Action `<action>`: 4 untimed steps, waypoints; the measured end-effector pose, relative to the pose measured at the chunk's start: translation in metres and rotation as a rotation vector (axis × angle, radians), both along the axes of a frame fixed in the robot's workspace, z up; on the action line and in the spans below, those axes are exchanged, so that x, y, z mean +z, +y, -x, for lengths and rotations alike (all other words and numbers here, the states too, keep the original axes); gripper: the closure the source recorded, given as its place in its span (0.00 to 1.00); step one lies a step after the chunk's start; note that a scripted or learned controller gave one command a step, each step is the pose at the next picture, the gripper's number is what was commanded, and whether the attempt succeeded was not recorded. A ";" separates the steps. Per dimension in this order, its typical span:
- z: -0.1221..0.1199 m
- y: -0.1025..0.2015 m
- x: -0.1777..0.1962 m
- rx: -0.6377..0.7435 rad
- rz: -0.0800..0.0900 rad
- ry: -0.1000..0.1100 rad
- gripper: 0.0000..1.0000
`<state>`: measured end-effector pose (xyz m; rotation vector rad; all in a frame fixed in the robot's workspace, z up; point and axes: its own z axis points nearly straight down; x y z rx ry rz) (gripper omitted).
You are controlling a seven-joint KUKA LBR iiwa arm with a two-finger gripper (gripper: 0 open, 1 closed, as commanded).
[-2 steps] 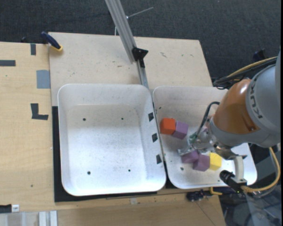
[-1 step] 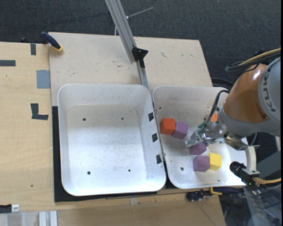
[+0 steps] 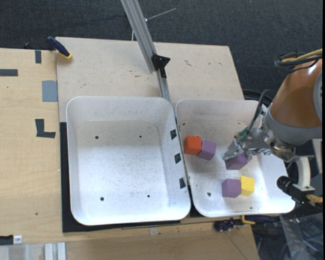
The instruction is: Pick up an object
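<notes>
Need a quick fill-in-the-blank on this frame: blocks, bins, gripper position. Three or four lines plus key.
1. All the blocks lie in the ____ bin as the camera sees it.
2. The orange block touches a ____ block on its right side.
3. The yellow block sits beside a purple block, in the part of the bin ____ the camera.
4. The gripper is over a block of ____ colour.

Missing words: right; purple; nearest; purple
</notes>
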<state>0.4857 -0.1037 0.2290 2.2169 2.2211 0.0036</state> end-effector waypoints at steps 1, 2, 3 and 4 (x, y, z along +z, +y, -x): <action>-0.001 0.000 0.024 0.000 -0.001 0.004 1.00; -0.015 0.046 0.013 0.003 -0.001 0.007 1.00; -0.017 0.105 0.017 0.006 -0.003 0.007 1.00; -0.027 0.162 0.002 0.005 -0.001 0.008 1.00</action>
